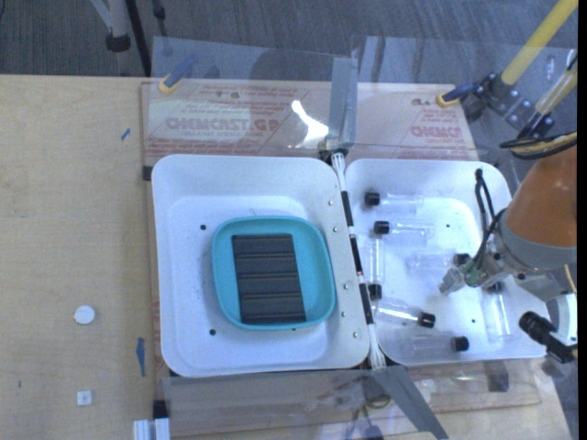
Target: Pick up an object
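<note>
Several clear vials with black caps lie scattered in the right bin (431,167): one near the back (393,197), one below it (401,229), one toward the front (404,314) and one at the front edge (437,345). My gripper (461,274) hangs low over the right side of this bin, just right of a faint clear vial (426,262). The grey arm with its orange band (543,211) rises behind it. In the left bin (182,191) a teal tray (226,246) holds a dark ribbed block (268,279).
A metal divider (353,246) separates the two bins. Clear panels (248,117) stand behind them. A small white disc (84,315) lies on the wooden bench at left. A yellow pole and clamps (514,85) are at the back right.
</note>
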